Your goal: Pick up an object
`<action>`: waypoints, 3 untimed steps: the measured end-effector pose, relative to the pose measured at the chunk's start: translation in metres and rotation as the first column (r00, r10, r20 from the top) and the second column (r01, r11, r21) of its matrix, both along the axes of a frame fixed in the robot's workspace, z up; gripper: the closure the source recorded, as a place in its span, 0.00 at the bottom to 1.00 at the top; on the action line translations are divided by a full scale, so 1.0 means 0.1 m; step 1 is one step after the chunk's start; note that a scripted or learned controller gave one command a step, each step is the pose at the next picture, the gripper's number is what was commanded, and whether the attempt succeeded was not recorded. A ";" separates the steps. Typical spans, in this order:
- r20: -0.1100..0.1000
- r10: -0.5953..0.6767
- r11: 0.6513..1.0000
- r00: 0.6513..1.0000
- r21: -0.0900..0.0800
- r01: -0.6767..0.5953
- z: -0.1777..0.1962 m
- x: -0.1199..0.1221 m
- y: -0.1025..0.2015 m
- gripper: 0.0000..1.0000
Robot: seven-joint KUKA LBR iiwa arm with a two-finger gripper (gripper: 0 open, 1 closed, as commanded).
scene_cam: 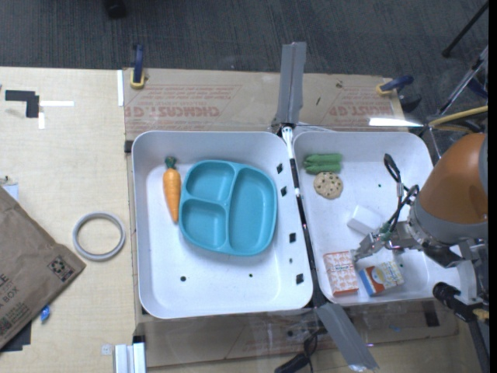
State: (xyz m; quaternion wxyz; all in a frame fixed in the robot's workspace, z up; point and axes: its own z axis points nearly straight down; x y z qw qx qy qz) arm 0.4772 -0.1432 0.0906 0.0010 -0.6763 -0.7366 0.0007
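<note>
My gripper (371, 245) hangs low in the right bin (365, 140), reaching in from the right under the arm's orange band. Just below it lie a pink box (340, 273) and a small white, orange and blue carton (381, 277). A flat white piece (360, 225) lies just up and left of the gripper. Farther back in this bin are a cookie (328, 185), a green pea pod (322, 162) and a thin black utensil (390, 168). I see nothing held in the gripper.
The left bin (147, 231) holds a blue divided plate (230, 206) and a carrot (172, 190) beside it. A tape ring (99, 235) and a cardboard box (27, 274) lie on the bench to the left.
</note>
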 end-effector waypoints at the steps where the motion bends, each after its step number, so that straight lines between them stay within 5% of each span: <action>1: 0.004 0.521 0.853 0.853 -0.001 -0.521 0.01 0.53 0.15 0.00; 2: 0.003 0.465 0.885 0.885 -0.001 -0.465 0.01 0.61 0.40 0.00; 3: 0.003 0.424 0.906 0.906 -0.002 -0.424 0.02 1.35 0.35 0.00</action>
